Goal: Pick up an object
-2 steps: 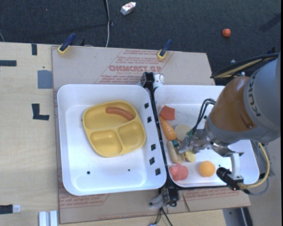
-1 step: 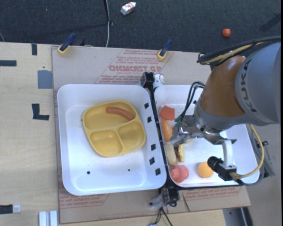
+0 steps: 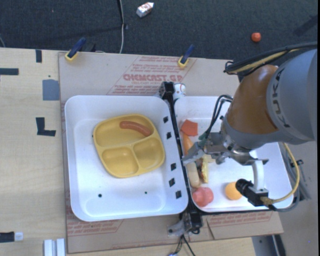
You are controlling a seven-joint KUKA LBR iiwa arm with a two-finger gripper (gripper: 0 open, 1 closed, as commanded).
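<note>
My gripper (image 3: pixel 201 153) hangs low over the left part of the right bin (image 3: pixel 277 159), just above a tan bun-like food piece (image 3: pixel 196 174). An orange-red block (image 3: pixel 189 127) and a slim orange piece (image 3: pixel 187 142) lie just left of and behind the gripper. A pink-red round item (image 3: pixel 203 197) and an orange ball (image 3: pixel 232 191) rest near the bin's front edge. The arm's wrist hides the middle of this bin.
The left bin (image 3: pixel 80 159) holds a yellow divided plate (image 3: pixel 129 146) with a sausage (image 3: pixel 136 127) in its back compartment. A black divider (image 3: pixel 173 143) runs between the bins. Cables trail off the wrist at the right.
</note>
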